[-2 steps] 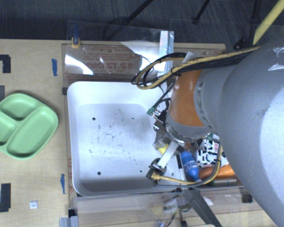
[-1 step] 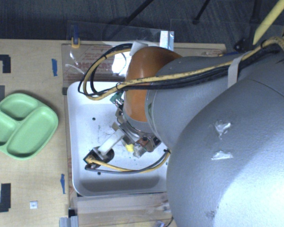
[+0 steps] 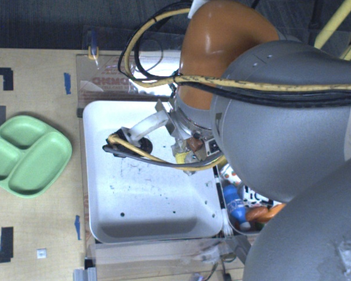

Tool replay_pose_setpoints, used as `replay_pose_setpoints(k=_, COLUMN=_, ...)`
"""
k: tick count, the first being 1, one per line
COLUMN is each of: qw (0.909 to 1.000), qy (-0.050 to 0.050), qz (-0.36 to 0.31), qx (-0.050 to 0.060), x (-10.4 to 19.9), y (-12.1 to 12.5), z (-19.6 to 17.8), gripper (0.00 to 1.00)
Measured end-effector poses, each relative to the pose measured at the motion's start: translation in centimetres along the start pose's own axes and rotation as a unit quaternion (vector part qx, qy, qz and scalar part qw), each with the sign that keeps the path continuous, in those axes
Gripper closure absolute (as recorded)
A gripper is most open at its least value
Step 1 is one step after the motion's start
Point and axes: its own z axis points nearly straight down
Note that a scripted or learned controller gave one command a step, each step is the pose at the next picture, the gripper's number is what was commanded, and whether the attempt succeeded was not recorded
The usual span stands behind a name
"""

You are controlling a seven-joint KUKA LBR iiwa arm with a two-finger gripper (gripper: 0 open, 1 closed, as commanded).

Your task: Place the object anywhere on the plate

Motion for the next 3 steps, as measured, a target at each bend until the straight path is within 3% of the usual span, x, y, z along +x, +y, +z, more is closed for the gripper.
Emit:
replay_pose_setpoints(k=1, qw=0.9992, qy=-0.003, qz=-0.04, qx=0.001, x=2.0, y=-1.8, z=15.3, gripper=1.0)
replay_pose_setpoints(k=2, qw=0.9979, qy=0.0, qz=0.065, qx=0.0, x=7.2, y=3.2, z=15.3, gripper=1.0)
replay_pose_setpoints(k=3, qw=0.9966, qy=0.001, qz=0.082, qx=0.001, x=12.9, y=2.4, z=24.4, gripper=1.0)
